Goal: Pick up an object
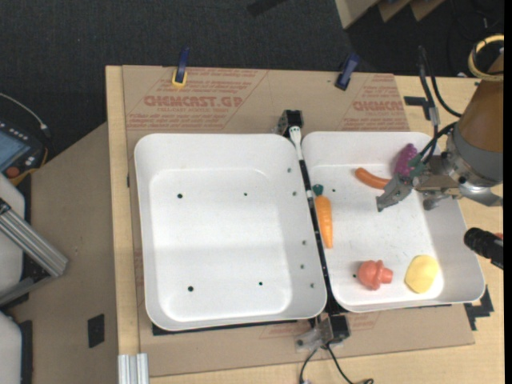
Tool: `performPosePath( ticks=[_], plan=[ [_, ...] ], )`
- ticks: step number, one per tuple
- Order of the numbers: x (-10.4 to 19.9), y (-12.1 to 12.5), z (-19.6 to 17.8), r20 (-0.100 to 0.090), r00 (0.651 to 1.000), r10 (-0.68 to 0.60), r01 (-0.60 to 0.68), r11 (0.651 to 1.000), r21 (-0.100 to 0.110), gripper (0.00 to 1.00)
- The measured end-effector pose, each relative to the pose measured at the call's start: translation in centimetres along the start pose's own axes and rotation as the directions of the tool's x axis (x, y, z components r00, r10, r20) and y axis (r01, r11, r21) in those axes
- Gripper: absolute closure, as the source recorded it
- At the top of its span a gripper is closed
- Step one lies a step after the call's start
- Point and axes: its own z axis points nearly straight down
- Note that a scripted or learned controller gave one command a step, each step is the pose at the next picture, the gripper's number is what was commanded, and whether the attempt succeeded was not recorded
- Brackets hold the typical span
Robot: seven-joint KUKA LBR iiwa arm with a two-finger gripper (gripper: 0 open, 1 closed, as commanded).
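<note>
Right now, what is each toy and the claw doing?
Carrot: lying flat along the right bin's left wall.
Orange sausage: lying flat, just left of the claw.
Purple toy: lying near the far wall, beside the claw.
Red toy: resting near the front wall.
Yellow lemon: resting beside it.
Claw: open, holding nothing.

Red printed lettering is seen on the brown cardboard sheet (264, 86) that lies under the two white bins. Behind the left bin (152, 214) the word "CHEMCAST" can be read, followed by letters that look like "G P". Behind the right bin (456, 238) the same red print is repeated, but it is partly covered and cannot be read fully.
</note>
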Motion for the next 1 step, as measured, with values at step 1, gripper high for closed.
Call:
performPosePath(
  ticks=[1],
  plan=[
    [-2.63,1.84,-23.87,0.007,1.0,-0.001,0.001,1.0,-0.022,0.0]
  ],
)
